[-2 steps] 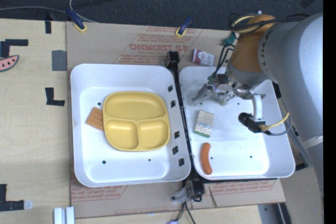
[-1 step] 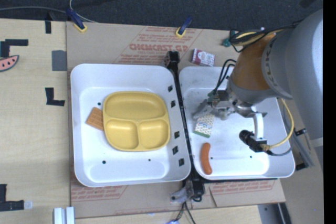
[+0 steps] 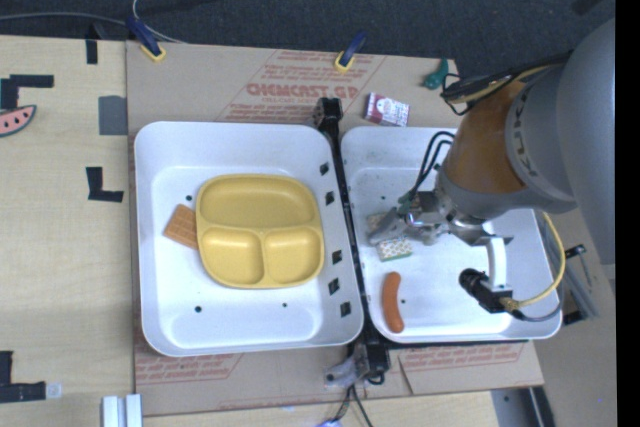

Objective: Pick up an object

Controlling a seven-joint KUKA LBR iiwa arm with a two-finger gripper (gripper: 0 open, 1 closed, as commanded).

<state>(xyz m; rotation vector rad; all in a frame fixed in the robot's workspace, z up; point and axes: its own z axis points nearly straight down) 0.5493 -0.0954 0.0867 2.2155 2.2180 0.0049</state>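
Note:
In the right bin [image 3: 520, 330] my gripper [image 3: 386, 224] hangs low near the left wall, its grey wrist and orange band reaching in from the right. Just below it lies a small dotted white packet [image 3: 394, 248], touching or nearly touching the gripper's tip. An orange sausage [image 3: 392, 301] lies near the front of this bin, apart from the gripper. The left bin [image 3: 160, 315] holds a yellow divided plate [image 3: 262, 228], with a brown waffle piece [image 3: 181, 226] tucked under its left edge.
A black divider with clips [image 3: 337, 215] runs between the bins. A red and white packet [image 3: 385, 109] lies on the cardboard behind the right bin. A black and yellow cable loop [image 3: 500, 297] hangs off the arm over the right bin.

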